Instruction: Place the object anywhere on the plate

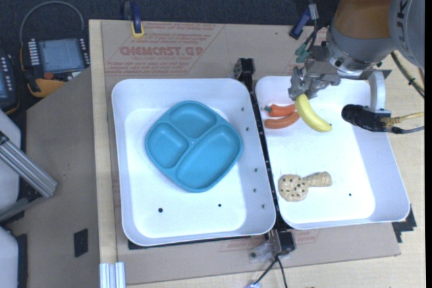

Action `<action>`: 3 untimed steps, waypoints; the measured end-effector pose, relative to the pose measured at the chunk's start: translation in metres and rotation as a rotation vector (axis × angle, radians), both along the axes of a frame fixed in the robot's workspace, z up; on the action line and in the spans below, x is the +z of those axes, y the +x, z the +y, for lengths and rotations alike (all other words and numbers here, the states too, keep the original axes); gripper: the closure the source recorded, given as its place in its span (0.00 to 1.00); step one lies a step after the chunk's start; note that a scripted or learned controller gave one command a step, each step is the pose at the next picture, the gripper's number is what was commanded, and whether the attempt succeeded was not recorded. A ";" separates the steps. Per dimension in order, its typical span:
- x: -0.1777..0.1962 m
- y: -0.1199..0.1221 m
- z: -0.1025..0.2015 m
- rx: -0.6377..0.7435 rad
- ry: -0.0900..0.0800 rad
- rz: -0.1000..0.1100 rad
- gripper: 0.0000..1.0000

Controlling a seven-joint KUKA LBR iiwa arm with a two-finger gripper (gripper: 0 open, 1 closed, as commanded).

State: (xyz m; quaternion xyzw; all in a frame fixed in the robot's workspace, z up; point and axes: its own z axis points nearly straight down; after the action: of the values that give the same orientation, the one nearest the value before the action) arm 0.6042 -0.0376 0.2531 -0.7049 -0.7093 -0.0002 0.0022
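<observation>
While the blue divided plate [194, 145] in the left bin [128, 145] holds nothing, I see the jaws [302, 92] at the banana's [312, 114] top end in the right bin [378, 165]; whether they grip, I cannot tell.

Grey KUKA arm with the orange band [368, 0] comes in from upper right, wrist pitched down over the far end of the right-hand shallow white bin [385, 165]. Two-finger gripper [302, 92] points down near that bin's far-left corner, tips just above the floor there. Finger spacing isn't readable from this angle; a black cable-fed module [364, 117] hangs off the wrist on the side away from that corner.
</observation>
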 end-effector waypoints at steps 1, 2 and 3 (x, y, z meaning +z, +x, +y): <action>-0.011 0.012 0.049 -0.001 -0.002 -0.003 1.00; -0.025 0.018 0.101 -0.001 -0.001 -0.001 1.00; -0.016 0.018 0.155 0.000 -0.001 -0.006 1.00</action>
State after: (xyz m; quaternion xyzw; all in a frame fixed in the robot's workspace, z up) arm 0.6223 0.1177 0.2371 -0.7048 -0.7094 -0.0019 -0.0003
